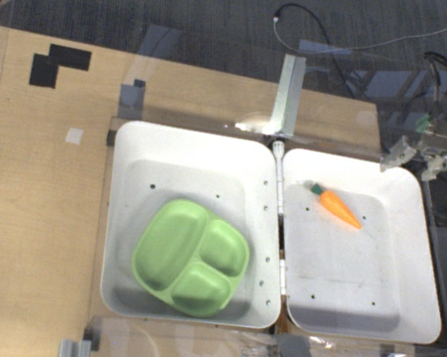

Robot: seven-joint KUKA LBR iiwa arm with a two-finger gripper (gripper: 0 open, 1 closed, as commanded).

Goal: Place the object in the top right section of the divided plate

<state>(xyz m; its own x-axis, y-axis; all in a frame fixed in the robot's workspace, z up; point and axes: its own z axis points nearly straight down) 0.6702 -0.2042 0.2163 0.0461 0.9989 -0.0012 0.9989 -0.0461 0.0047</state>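
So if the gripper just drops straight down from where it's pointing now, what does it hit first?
Probably the right bin's top right rim or corner floor, though depth is unclear. The gripper hangs well right of the carrot.

The counter [31, 186] is pale wood and fills most of the frame below a dark strip along the top. Two white bins sit side by side on it, touching at the centre: the left bin [140, 153] in the middle of the frame, the right bin [387, 310] toward the right edge. Black patches [57, 64] mark the counter at upper left. A metal post [289, 96] stands above the bins' seam.
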